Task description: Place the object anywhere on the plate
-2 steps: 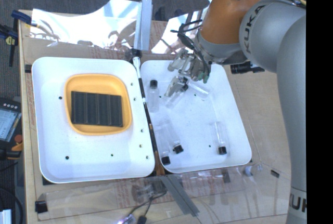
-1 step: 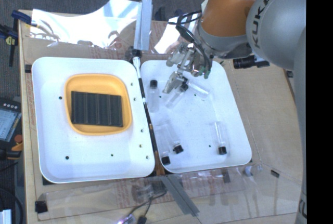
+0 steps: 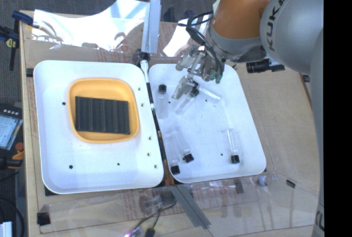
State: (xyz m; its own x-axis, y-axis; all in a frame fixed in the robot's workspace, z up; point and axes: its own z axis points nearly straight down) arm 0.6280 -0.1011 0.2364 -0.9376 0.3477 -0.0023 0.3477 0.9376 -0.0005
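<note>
On the left we're seeing the yellow plate (image 3: 103, 112) sitting in the left bin (image 3: 49, 159), its dark ribbed centre showing. Moving right, clear vials with black caps are lying in the right bin (image 3: 250, 148): one vial (image 3: 232, 148) is resting near the lower right, well apart from the gripper (image 3: 188, 87), which is hovering over the bin's upper part; how it's set, we can't tell
</note>
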